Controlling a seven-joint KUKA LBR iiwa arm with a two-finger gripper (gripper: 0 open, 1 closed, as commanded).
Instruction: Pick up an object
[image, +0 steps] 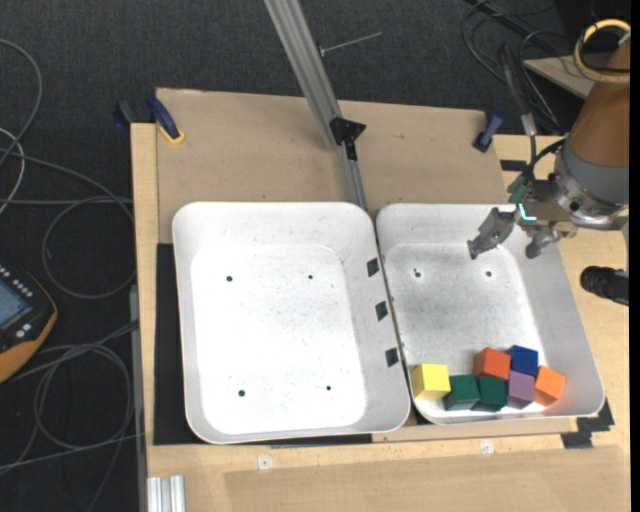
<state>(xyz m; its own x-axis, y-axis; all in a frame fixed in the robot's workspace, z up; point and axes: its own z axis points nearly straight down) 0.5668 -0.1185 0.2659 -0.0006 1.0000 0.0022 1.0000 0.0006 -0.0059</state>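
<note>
Two shallow white plastic bins (270, 225), smooth, faintly glossy, speckled with dark scuffs. Pale wooden desk (420, 140), matt, under them. Small coloured blocks (490, 380), matt. Slanted grey metal rail (310, 65), brushed sheen.

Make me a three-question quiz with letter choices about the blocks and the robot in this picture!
1. Where are the blocks?
A. Near end of the right bin
B. Middle of the left bin
C. On the floor

2. How many yellow blocks are there?
A. Three
B. One
C. None

3. What is the tool doing?
A. Squeezing a green block
B. Resting on the left bin
C. Spread open with nothing in it, above the right bin's far end

Answers:
1 A: the blocks huddle at the right bin's near edge.
2 B: a single yellow block sits leftmost.
3 C: the tool has parted fingers with nothing between.
</note>
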